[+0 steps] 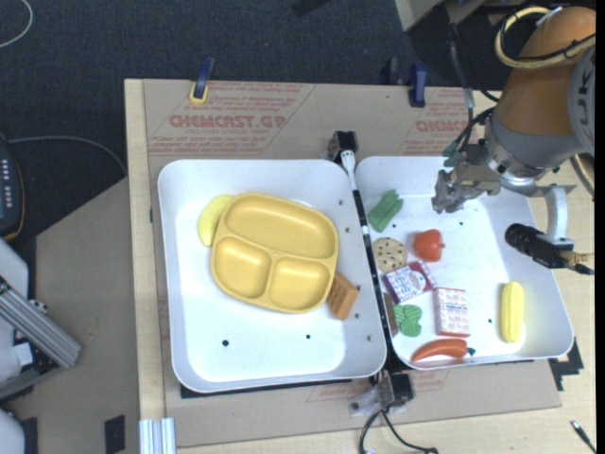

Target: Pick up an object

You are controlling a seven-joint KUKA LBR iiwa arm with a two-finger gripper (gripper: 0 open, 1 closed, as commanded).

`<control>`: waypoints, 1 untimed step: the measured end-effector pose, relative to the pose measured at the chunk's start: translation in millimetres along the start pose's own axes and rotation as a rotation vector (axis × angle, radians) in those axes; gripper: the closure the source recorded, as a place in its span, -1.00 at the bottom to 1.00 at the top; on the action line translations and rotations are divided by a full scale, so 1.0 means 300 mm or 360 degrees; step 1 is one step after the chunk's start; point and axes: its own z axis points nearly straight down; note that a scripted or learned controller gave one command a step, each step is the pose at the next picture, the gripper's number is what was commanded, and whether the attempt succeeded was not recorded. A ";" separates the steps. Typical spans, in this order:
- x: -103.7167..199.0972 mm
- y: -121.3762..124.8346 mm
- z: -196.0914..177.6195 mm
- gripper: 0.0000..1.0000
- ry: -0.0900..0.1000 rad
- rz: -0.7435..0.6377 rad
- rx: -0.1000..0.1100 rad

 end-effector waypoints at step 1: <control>0.146 -0.009 -0.024 1.00 0.0000 0.0002 0.0000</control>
